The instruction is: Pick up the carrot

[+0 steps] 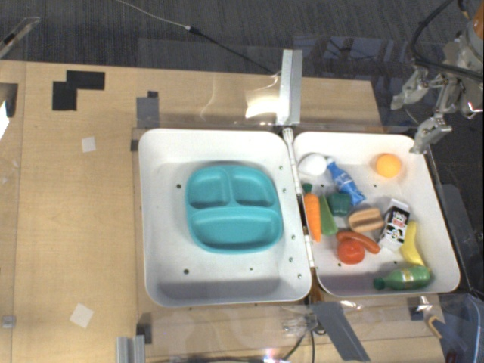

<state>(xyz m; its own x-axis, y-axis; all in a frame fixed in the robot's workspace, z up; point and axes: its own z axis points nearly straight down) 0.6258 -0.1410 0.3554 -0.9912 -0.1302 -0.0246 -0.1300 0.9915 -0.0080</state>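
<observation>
**Carrot at the divider, gripper off at the far corner**

Here we find the carrot [311, 216] lying in the right bin [446, 233], pressed close along that bin's left wall, just beside the seam where the two bins meet. It lies lengthwise, running toward and away from the camera. A green vegetable [327, 213] lies right alongside it on its right, and a white ball [311, 164] sits just beyond its far end.

The gripper [429, 108] hangs at the upper right of the view, above the far right corner of the right bin and well apart from the carrot. We cannot tell how it is set; the metal parts there are too small and tangled to read. Nothing shows held in it.

Between the carrot and the gripper we see a blue bottle [345, 181] tilted across the bin and an orange ball [388, 165] near the far wall. Closer to the camera lie a hot dog bun [366, 219], a red tomato [351, 249], a small printed carton [395, 224], a banana [412, 246] and a green bottle [402, 278].

The left bin [162, 203] carries a teal divided plate [233, 206]. Both bins rest on the wooden tabletop [68, 225].
</observation>
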